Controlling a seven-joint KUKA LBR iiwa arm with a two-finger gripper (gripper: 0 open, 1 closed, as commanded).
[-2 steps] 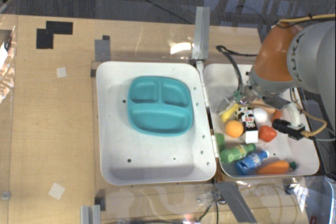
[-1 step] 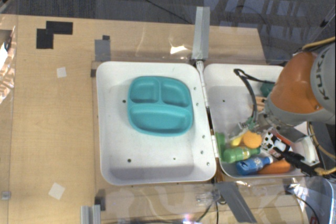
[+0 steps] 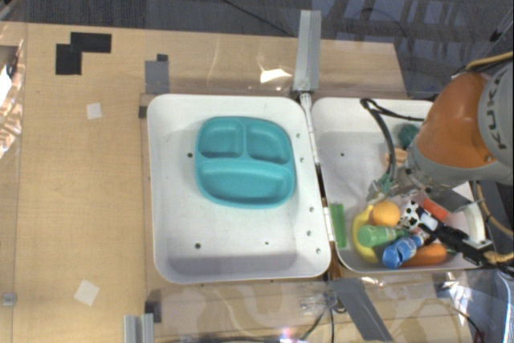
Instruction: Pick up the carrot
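The carrot [image 3: 430, 255] is a short orange piece lying near the front wall of the right bin [image 3: 345, 132]. It touches a blue toy [image 3: 396, 254] on its left. My gripper [image 3: 389, 184] hangs low over the middle of that bin, just above a yellow-orange round fruit [image 3: 385, 213]. It stands up and to the left of the carrot, apart from it. The grey arm with its orange band [image 3: 452, 127] covers the bin's right part.
A green toy [image 3: 372, 236], a black-and-white piece [image 3: 411, 214] and a red piece [image 3: 438, 210] crowd around the carrot. A green strip [image 3: 337, 224] lies by the bin's left wall. The left bin [image 3: 173, 197] holds a teal divided plate [image 3: 243, 161]. A black cable [image 3: 381, 120] crosses the right bin.
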